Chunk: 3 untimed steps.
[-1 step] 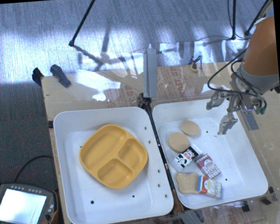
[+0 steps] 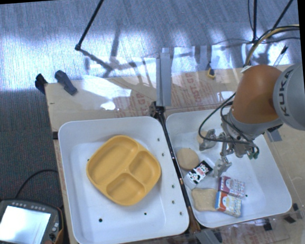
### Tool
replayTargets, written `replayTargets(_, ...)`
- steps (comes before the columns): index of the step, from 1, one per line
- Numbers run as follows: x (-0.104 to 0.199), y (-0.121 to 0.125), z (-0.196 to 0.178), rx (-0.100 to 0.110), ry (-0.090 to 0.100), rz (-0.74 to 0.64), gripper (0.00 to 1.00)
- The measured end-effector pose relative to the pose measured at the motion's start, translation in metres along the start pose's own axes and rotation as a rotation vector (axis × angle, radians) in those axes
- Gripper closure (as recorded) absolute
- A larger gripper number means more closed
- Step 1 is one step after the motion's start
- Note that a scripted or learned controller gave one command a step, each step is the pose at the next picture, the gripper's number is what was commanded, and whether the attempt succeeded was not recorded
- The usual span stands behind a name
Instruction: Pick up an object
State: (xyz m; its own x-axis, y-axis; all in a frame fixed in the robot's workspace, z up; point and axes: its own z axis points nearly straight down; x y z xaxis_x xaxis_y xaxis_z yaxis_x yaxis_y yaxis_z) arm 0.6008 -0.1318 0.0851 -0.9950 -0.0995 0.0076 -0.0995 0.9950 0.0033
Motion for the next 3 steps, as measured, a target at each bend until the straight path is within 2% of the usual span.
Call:
replayTargets(1, -0.005, 0.003, -0.015, 0.002, -0.013, -0.007, 1.0)
replayTargets(2, -0.001, 0.063, -0.105, 0.006, -0.013, -0.594, 1.0)
replayTargets(3, 0.043, 0.026, -0.098, 0.004, -0.007, -0.81, 1.0)
